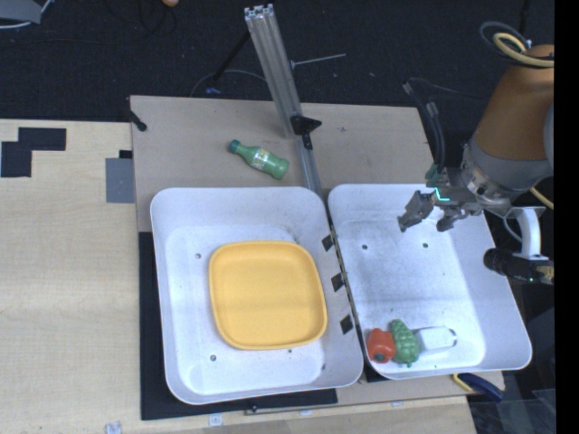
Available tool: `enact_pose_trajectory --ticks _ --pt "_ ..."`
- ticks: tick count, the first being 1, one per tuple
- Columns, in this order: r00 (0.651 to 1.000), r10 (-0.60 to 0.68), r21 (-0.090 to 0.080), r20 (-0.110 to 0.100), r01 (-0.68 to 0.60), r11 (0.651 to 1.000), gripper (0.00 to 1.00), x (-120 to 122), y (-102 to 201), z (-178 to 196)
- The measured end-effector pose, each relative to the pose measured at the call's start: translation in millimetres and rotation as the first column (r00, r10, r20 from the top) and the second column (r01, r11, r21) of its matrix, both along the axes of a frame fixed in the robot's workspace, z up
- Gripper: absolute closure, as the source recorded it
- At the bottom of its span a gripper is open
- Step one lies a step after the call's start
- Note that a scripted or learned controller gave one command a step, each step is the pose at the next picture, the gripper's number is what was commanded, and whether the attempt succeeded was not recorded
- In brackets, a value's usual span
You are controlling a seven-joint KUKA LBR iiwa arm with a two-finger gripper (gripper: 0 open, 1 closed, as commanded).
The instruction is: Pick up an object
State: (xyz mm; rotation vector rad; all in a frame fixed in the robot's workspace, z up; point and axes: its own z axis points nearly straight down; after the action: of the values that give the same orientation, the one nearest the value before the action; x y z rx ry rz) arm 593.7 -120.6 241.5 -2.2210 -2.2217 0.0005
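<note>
The right bin (488,333) carries a yellow plate's (268,294) neighbour: a red, green and white toy cluster (405,343) in its near corner. The hand (427,213), released with nothing in it, hovers over the bin's far end, so the cluster lies well toward the near edge from it, its long axis along that edge.

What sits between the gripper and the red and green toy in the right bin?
Nothing: the camera view shows bare white bin floor between the gripper and the red and green toy.
</note>
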Motion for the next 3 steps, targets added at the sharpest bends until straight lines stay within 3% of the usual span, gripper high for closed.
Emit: enact_pose_trajectory --ticks 1,3 --pt "1.0 0.0 0.0 0.0 0.0 1.0 0.0 0 0 0" --pt "1.0 0.001 0.001 -0.005 -0.001 1.0 0.0 4 8 -119"
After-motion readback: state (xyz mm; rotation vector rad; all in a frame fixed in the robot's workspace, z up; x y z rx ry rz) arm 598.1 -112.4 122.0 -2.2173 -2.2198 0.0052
